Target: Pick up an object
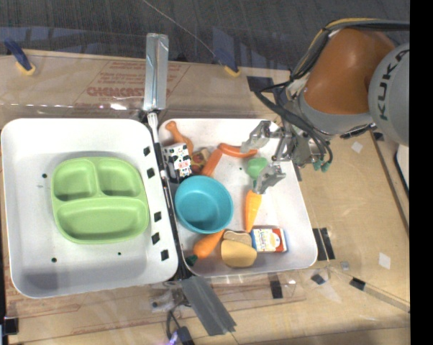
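Okay, I've got the gripper (263,154) over the right bin (306,214), fingers spread apart, holding nothing. A carrot (252,207) lies just below the lower finger, its green top between them. Looks light, stiff, slick plastic; I'd pinch mid-body.

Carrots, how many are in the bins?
2 clear ones, both in the right bin: one carrot with a green top beside the gripper, another carrot below the blue bowl. Other orange pieces near the bin's top are unclear; more may hide.
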Robot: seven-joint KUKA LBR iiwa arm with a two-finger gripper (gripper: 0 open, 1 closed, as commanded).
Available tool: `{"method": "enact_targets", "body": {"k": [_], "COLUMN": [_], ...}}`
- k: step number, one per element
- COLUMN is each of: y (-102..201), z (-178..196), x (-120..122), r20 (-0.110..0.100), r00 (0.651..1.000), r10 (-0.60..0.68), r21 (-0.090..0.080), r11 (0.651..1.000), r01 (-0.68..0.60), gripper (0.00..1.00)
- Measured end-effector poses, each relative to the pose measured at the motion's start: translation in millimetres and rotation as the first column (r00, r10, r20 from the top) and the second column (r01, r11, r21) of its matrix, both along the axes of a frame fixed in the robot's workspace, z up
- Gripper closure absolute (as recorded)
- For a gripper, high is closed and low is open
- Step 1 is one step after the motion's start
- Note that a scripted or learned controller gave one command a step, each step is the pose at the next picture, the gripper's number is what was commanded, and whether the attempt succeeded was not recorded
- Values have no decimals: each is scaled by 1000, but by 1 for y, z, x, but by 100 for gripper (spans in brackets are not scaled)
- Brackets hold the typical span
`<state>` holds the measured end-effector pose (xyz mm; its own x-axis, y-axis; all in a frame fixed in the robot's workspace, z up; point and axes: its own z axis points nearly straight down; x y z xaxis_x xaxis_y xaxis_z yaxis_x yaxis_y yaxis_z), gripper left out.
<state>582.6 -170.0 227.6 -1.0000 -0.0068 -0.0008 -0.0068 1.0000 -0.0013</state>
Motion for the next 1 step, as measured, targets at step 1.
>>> {"method": "enact_targets", "body": {"k": [1], "y": [-30], "z": [-60], "x": [24], "r20": [-2], "r00": [878], "r10": [-479], "r21": [1], "r11": [878], "r01": [479], "gripper": [0]}}
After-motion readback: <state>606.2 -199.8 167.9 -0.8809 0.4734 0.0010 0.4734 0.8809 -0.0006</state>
